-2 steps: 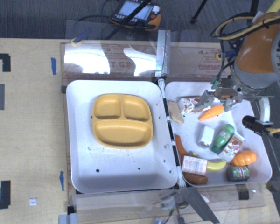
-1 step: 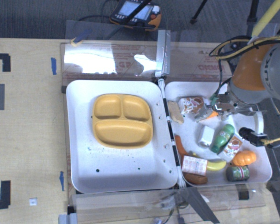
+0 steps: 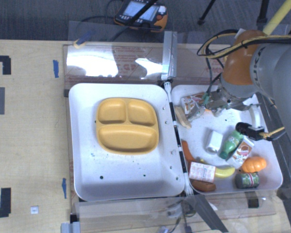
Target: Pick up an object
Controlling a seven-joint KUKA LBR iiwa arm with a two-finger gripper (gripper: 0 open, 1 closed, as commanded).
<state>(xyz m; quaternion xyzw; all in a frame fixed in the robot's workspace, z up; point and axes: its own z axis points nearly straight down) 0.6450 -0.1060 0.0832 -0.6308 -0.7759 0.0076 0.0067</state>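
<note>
End effector (image 3: pixel 214 102) low in right bin (image 3: pixel 274 166) — beside snack packet (image 3: pixel 192 104).

— Where's my arm?
— I see the grey arm with its orange wrist band (image 3: pixel 240 64) coming in from three o'clock, bent downward, its two-finger gripper (image 3: pixel 214 102) pointing toward nine o'clock.

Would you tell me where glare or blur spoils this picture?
Camera view: strong glare whitens the clear panel behind the left bin; the arm at the right is soft and blurred; the yellow tray and the items in the right bin read fairly sharp.
</note>
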